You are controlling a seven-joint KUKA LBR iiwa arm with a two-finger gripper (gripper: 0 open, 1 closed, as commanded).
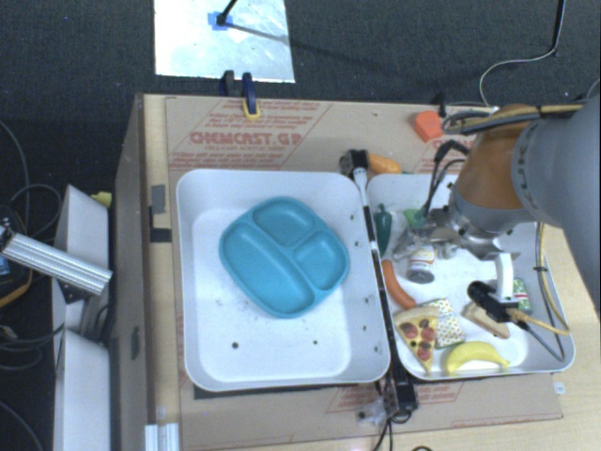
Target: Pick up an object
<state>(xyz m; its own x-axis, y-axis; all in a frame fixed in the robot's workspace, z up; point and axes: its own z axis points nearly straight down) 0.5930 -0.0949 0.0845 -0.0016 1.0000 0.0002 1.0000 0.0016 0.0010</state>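
Claw (420, 240) hovers just above small can (422, 268).

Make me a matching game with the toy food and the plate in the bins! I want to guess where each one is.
Things:
1. blue plate
2. banana
3. pizza slice
4. green pepper

Places:
A. front edge of the right bin, right of the pizza
B. near the right bin's back left corner
C. middle of the left bin
D. front left part of the right bin

Pairs: 1-C, 2-A, 3-D, 4-B
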